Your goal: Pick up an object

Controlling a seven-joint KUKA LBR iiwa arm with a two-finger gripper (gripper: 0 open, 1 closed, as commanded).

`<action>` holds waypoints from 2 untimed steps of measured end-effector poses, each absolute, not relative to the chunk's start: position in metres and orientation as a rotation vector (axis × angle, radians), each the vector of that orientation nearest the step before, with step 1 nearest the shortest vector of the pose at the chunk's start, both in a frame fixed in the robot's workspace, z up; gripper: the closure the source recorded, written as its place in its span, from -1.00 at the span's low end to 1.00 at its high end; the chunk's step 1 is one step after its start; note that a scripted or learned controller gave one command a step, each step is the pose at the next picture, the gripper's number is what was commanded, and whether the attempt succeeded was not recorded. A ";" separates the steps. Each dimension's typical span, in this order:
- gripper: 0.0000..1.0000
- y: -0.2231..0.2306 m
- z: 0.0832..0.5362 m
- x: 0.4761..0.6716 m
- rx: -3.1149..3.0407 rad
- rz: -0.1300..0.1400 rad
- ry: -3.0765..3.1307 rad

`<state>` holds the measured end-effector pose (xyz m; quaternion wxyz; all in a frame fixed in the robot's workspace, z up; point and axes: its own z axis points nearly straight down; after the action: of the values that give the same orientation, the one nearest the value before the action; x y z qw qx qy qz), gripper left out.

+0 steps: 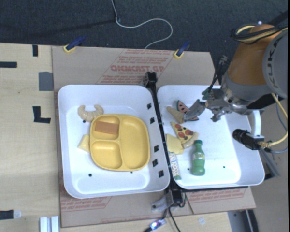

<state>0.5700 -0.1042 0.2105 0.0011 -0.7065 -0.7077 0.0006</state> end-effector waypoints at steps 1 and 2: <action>-1.00 -0.102 0.147 0.564 -2.216 0.008 -2.219; -1.00 -0.094 0.098 0.557 -2.221 0.005 -2.223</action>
<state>0.5570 -0.0945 0.0979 -0.0005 -0.7069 -0.7074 0.0014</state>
